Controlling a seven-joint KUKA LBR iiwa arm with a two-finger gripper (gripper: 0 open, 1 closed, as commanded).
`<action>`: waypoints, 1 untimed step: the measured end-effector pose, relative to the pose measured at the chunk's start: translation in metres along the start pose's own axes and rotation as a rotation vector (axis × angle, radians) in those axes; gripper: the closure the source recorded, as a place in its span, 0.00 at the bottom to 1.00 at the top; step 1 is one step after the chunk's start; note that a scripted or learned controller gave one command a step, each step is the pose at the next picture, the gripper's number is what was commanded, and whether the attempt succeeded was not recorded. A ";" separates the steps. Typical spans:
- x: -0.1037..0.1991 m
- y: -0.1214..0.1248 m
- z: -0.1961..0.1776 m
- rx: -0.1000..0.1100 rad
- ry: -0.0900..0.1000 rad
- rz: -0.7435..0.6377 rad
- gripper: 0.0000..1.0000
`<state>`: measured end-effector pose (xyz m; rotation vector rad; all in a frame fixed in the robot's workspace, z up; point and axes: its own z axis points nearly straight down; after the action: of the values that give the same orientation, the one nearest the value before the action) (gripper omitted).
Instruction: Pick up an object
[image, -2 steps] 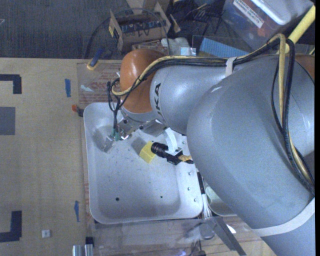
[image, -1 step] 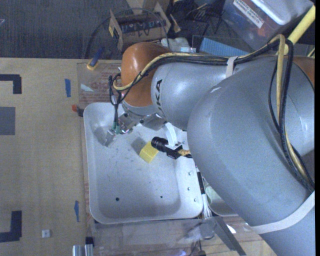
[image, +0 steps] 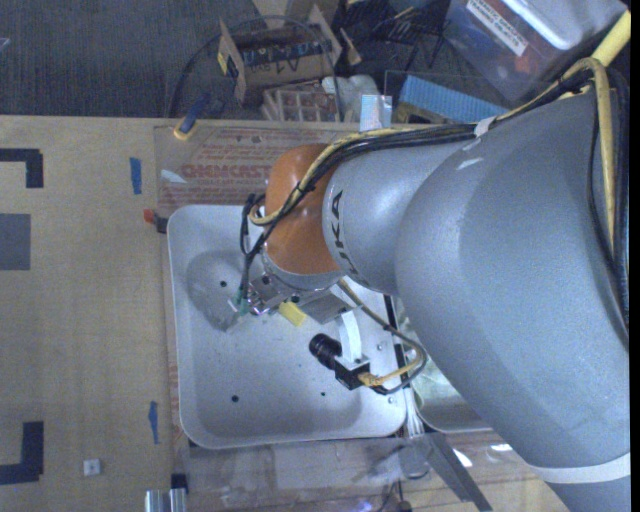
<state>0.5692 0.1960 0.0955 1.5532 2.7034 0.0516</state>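
Note:
The grey arm with its orange band reaches in from the right and hangs low over the left white bin. Its gripper points down near the bin's upper left part, seen mostly from behind. A small green thing shows right at the gripper's tip; whether it is held I cannot tell. A small yellow object lies just to the right of the tip, partly under the wrist. The gripper's shadow falls on the bin floor to the left.
A black connector with a cable hangs from the arm over the bin's middle. The right bin is mostly hidden by the arm. Boxes and clutter stand beyond the bench's far edge. Blue tape marks lie on the wooden bench.

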 end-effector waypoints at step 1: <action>-0.004 -0.004 -0.015 -0.037 0.000 0.137 0.00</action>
<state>0.5677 0.1903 0.1106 1.7251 2.5759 0.1031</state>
